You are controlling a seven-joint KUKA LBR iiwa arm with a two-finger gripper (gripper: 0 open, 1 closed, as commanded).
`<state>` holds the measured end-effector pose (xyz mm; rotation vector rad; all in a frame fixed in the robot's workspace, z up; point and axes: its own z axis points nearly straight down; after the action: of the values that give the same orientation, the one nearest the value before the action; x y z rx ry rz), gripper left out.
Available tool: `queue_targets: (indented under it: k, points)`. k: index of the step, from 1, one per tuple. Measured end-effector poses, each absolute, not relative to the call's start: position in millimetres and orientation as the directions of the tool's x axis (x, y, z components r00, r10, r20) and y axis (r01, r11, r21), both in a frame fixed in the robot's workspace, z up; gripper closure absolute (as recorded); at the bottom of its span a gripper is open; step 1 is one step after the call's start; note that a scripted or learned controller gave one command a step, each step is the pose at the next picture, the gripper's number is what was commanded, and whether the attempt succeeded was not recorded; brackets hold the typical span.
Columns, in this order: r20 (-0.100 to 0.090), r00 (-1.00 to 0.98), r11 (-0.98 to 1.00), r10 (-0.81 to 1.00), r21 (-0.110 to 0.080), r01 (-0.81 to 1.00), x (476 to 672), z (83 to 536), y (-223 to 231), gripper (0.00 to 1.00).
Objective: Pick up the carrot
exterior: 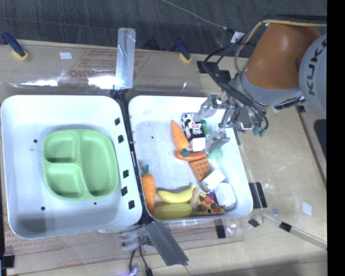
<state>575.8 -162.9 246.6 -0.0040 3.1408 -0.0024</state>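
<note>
Bench carries two white bins; the left bin (11, 154) holds a green tray (79, 164). One carrot (179, 134) lies tilted in the right bin (155, 114), just left of the pincer (214, 132), apart from it. Pincer state cannot be determined; nothing is visibly between its fingers. Banana (176, 196) lies nearer the front wall.

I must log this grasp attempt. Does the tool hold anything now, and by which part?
It cannot be told. The tool hangs over the right bin, near a carrot, but no object shows clearly between its tips.
</note>
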Motion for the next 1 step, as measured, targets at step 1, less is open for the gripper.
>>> queue_targets:
  k: [1]
  points:
    - [0.01, -0.995, 0.995, -0.104, 0.004, -0.104, 597.3, 131.6, -158.7, 0.0]
